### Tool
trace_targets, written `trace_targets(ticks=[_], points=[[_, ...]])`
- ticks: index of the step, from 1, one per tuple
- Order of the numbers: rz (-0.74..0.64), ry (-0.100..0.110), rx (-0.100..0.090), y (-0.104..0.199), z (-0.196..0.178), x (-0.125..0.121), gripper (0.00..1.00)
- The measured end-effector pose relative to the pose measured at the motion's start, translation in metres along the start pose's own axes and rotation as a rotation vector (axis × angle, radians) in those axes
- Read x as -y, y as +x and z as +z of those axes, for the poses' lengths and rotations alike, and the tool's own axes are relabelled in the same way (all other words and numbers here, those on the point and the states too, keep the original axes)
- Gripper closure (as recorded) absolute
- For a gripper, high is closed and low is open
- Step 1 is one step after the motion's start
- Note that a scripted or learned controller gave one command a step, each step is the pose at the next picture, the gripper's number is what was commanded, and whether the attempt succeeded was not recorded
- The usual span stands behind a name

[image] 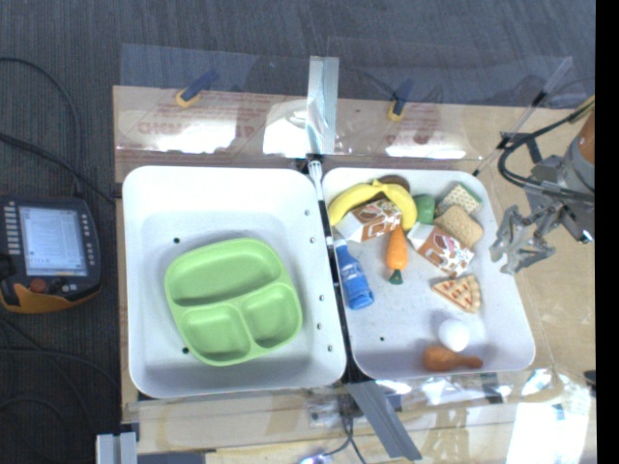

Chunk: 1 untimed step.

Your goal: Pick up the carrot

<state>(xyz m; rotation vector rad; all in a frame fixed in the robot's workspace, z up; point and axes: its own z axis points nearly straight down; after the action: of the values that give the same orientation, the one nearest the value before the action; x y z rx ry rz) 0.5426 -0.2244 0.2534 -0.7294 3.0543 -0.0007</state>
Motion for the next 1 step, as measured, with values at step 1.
trace_targets(ticks=[1], points=[[-0.256, 0.0, 0.002, 0.0187, -0.0343, -0.0114, 1.0]])
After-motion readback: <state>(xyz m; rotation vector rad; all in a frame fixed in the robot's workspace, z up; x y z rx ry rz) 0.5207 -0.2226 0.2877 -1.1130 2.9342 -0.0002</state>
